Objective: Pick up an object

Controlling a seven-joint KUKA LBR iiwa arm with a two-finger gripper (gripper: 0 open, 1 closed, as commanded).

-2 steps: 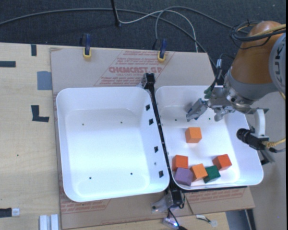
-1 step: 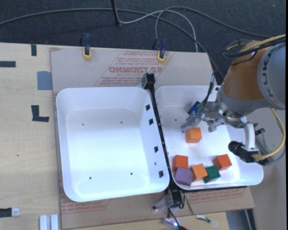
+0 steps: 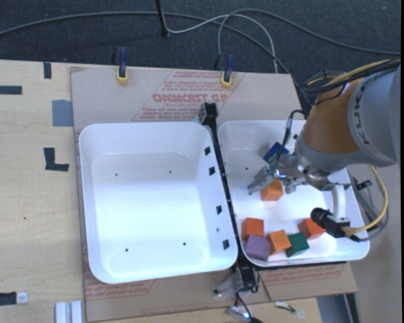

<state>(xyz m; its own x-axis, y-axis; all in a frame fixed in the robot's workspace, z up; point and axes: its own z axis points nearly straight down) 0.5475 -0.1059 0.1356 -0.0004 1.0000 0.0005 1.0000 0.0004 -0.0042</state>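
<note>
The gripper [image 3: 275, 180] hangs over the middle of the right bin [image 3: 237, 134], its fingers apart around an orange block [image 3: 272, 192] that sits between them. A blue block [image 3: 277, 151] lies just behind. Along the bin's near edge sit an orange-red block [image 3: 253, 227], a purple block [image 3: 258, 247], another orange block [image 3: 279, 240] and a green block [image 3: 297, 243].

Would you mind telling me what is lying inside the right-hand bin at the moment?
The right bin holds several blocks: an orange block under the gripper, others orange, purple and green along the front. The arm covers the far right corner.
</note>
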